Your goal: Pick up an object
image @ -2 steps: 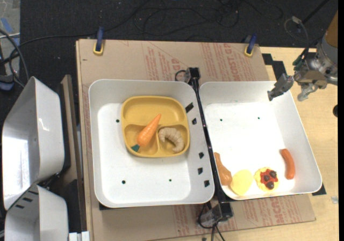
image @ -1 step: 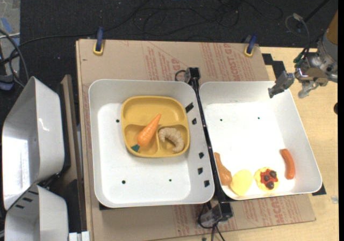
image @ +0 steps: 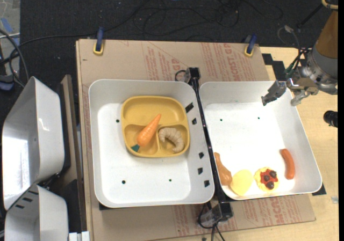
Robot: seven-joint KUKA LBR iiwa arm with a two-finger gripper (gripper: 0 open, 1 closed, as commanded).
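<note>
My gripper (image: 283,95) hangs over the far right corner of the right bin (image: 252,122), open, with nothing between its fingers. Along that bin's near edge lie a brown drumstick-shaped piece (image: 222,168), a pale yellow round piece (image: 242,181), a small yellow tart with red and dark topping (image: 267,178) and an orange-red sausage (image: 289,163). All of them sit well below the gripper in the view, apart from it. In the left bin (image: 107,170), a yellow divided plate (image: 134,108) carries an orange carrot (image: 149,130) and a pale shrimp (image: 172,139).
The two bins meet at a dark central divider (image: 199,132). Both rest on a brown board (image: 161,57) held by two clamps at its far edge. White containers (image: 27,132) stand off the bench to the left. Cables lie on the dark floor behind.
</note>
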